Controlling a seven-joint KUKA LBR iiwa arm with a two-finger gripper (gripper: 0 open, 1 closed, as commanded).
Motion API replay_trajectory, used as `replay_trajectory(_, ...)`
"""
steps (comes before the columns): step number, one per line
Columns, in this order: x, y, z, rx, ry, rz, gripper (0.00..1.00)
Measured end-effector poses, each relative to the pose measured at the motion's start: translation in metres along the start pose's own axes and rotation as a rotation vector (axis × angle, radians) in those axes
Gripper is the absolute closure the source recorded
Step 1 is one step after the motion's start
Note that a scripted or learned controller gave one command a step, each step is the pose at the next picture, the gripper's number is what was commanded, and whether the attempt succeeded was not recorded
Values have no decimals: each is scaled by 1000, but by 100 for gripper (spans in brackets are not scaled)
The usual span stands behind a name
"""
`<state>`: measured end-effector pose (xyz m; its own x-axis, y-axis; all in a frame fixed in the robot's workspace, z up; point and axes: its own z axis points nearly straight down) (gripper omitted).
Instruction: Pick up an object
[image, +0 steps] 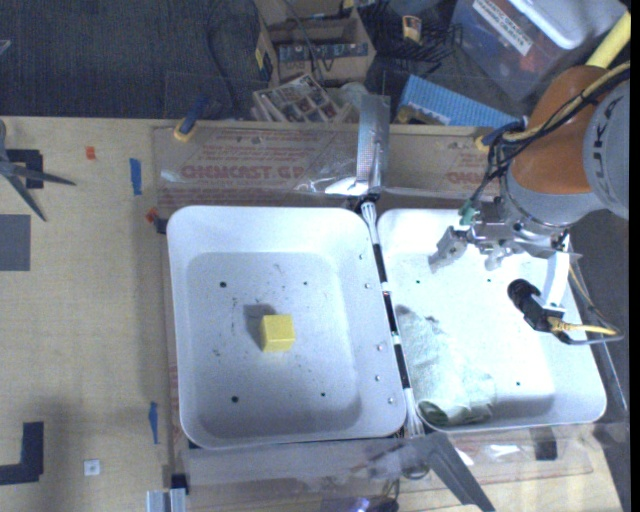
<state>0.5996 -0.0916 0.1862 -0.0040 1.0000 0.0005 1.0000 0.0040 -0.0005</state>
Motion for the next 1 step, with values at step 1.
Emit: replay_trajectory(1, -48, 61, 55, -4, -3, -110, 0)
